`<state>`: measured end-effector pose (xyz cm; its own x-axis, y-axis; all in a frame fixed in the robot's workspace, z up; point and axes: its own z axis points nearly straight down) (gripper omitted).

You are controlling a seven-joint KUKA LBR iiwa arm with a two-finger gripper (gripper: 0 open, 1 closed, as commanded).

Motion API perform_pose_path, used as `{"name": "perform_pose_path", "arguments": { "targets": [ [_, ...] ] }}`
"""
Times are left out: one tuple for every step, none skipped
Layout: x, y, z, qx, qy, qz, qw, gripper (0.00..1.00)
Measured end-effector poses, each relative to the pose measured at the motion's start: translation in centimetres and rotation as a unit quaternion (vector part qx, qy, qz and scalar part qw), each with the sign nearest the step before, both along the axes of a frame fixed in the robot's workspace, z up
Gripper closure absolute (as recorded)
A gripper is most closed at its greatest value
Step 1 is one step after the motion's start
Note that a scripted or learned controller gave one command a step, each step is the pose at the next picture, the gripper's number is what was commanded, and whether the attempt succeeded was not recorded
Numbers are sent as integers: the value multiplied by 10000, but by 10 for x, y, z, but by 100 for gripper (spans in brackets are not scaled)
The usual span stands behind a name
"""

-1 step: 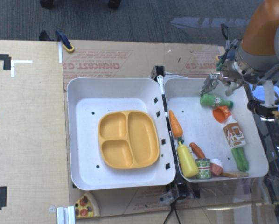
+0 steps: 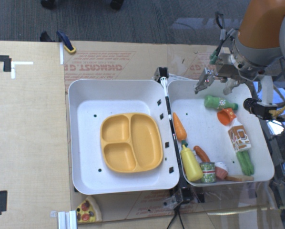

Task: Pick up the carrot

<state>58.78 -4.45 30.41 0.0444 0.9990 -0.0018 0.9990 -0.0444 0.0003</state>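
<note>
Toy pizza slice [image 2: 86,212]: nearest edge of surface [image 2: 28,142], just outside left bin's front corner.
Left bin [image 2: 80,142]: holds a yellow divided plate [image 2: 131,141], three compartments, lying flat at centre.
Right bin [image 2: 264,142]: toys crowded along front & left walls.
Front-left corner of right bin: yellow squeeze bottle [image 2: 190,163], green cap end up-frame; small green-label can [image 2: 208,172] touching its right side.
Red sausage-like piece [image 2: 201,153]: just behind the can, lying slantwise.
Front wall items: pinkish pieces right of can, too small to ID.
Green cucumber-like toy [image 2: 246,161]: front-right, near right wall.
Brown/white carton [image 2: 239,138]: just behind it, lying flat.
Carrot [image 2: 179,127]: right bin, against left wall, mid-depth, orange body w/ green top toward the bottle. Lying free; nothing touching it from above.
Orange-red toy [image 2: 226,116]: back half of bin, right of centre.
Green bottle-shaped toy [image 2: 219,102]: just behind it, on its side.
Claw [image 2: 218,81]: over back edge of right bin, well apart from carrot; fingers apart, nothing between them.
Arm: grey w/ orange band [image 2: 264,13], enters from the right, far corner.
</note>
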Motion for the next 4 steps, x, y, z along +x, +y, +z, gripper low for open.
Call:
{"name": "perform_pose_path", "arguments": {
  "targets": [
    [-2, 50, 75, -5, -2, 1382, 9904, 0],
    [-6, 84, 94, -5, -2, 2628, 9648, 0],
    [16, 165, 137, 0, 9, 2623, 9650, 0],
    [47, 250, 220, 4, 9, 2079, 9782, 0]
  ]
}}
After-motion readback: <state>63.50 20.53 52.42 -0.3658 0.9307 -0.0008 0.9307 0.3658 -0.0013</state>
